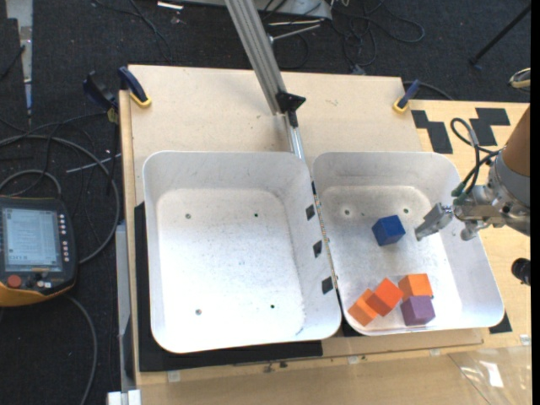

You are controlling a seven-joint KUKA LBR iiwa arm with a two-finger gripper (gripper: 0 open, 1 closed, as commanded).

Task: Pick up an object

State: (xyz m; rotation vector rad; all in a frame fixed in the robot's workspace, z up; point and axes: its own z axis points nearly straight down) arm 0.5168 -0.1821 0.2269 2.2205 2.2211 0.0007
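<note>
Reaching in from the right edge of the view, the grey robot arm (pixel 516 171) carries its two-finger metal gripper (pixel 437 221) low over the right-hand shallow white plastic bin (pixel 472 251). One grey finger (pixel 434 220) shows clearly, slanting down and to the left, but whether the pair stands apart or together cannot be made out from this angle, and nothing is seen between them. A small blue cube (pixel 388 229) lies on the bin floor just to the left of the gripper, near it but apart from it. Towards the bin's near wall sits a tight cluster of blocks: two orange cubes (pixel 376 301) side by side at a slant, another orange cube (pixel 415 285) just right of them, and a purple cube (pixel 418 310) touching it on the near side. The left-hand shallow white plastic bin (pixel 160 251) lies edge to edge with the right one on a pale wooden board (pixel 219 112). A slanting silver metal pole (pixel 257 45) runs from the top of the view down to where the two bins meet. On the dark floor to the left rests a handheld control pendant with a lit screen (pixel 32 247), among black cables.
</note>
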